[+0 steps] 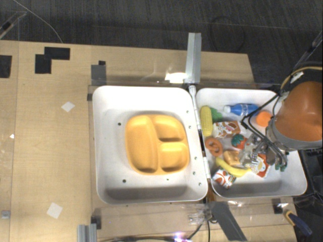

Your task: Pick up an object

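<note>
Two shallow white bins are seen side by side on the bench. In the left bin [108, 135] a yellow divided tray [155, 143] is laid near the middle, with its two smaller compartments toward 3 o'clock.

The right bin [292, 185] is crowded with small objects. A corn cob [206, 121] is placed upright along the bin's left wall, at about 10 o'clock from the bin's centre. A blue and white bottle [241, 109] lies at 12 o'clock, with an orange ball-like item [263, 118] just beside it toward 3 o'clock. An orange ring-shaped piece [213, 145] is found at 9 o'clock, a banana [230, 168] at 7 o'clock, and a small red and white can [222, 178] just below it, touching or nearly so.

The arm's orange band [303, 117] is seen at 3 o'clock of the frame, above the right bin. The gripper [262, 155] is lowered among the clutter near the bin's centre, beside a red and white packet [259, 166]. Whether the pincer is spread or pressed together cannot be told, as it is blurred among the items
</note>
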Robot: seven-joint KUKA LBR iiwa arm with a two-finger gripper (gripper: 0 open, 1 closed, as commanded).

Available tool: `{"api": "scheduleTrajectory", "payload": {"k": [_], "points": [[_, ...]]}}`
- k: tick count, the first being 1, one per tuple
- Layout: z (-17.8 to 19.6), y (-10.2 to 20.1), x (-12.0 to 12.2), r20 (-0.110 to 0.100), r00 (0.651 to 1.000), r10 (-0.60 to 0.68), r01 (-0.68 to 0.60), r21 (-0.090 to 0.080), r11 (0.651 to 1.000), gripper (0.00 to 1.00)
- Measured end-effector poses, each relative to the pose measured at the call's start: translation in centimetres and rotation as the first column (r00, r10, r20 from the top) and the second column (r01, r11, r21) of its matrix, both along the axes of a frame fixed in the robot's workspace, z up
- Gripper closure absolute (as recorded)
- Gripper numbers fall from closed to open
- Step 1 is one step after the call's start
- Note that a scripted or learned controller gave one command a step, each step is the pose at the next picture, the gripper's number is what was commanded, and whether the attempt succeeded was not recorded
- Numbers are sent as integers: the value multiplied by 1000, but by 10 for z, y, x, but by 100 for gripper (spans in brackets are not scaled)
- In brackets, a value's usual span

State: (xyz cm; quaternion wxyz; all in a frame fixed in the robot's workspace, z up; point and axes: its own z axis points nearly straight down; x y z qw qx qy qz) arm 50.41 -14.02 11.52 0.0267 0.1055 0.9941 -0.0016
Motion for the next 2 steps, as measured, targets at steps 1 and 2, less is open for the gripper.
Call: {"api": "scheduleTrajectory", "payload": {"k": [1, 2], "points": [[5, 36, 1, -45, 978, -205, 205, 10, 979, 100], [6, 35, 2, -43, 978, -205, 206, 10, 979, 0]]}}
